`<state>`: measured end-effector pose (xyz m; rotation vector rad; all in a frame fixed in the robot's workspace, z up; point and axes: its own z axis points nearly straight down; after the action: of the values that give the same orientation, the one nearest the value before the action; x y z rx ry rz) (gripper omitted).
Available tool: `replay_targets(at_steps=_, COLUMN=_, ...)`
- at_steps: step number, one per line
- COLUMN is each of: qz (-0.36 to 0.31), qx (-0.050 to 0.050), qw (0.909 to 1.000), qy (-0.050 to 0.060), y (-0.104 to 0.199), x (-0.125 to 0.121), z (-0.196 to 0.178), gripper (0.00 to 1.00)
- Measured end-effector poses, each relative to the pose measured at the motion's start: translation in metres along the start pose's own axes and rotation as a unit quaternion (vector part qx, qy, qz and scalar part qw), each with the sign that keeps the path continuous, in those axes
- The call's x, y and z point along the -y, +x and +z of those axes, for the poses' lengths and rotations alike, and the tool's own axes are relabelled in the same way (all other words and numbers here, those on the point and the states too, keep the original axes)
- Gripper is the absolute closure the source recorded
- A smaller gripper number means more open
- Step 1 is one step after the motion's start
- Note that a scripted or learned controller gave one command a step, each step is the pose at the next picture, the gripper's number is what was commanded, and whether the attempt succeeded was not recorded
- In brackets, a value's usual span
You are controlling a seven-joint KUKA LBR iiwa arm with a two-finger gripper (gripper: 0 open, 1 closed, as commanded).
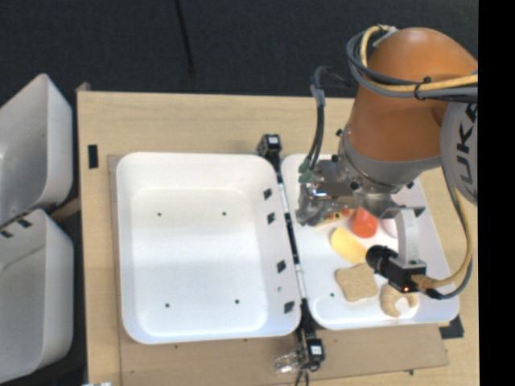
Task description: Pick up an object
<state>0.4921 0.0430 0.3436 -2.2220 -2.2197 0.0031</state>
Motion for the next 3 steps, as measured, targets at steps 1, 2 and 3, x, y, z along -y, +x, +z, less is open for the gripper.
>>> replay_targets(at_steps=1, qz=-0.004, qx=-0.002, qw=0.9999, qy=-0.009, y=0.035, x=0.002, z=-0.121, gripper=1.00)
replay_targets(at_steps=2, qz=-0.003, qx=0.000, qw=1.0000, qy=-0.002, y=0.057, x=-0.050, z=-0.109, gripper=1.00)
replay_targets(at_steps=3, qz=0.002, qx=0.001, qw=1.0000, qy=0.007, y=0.005, x=0.003, z=0.020, gripper=1.00)
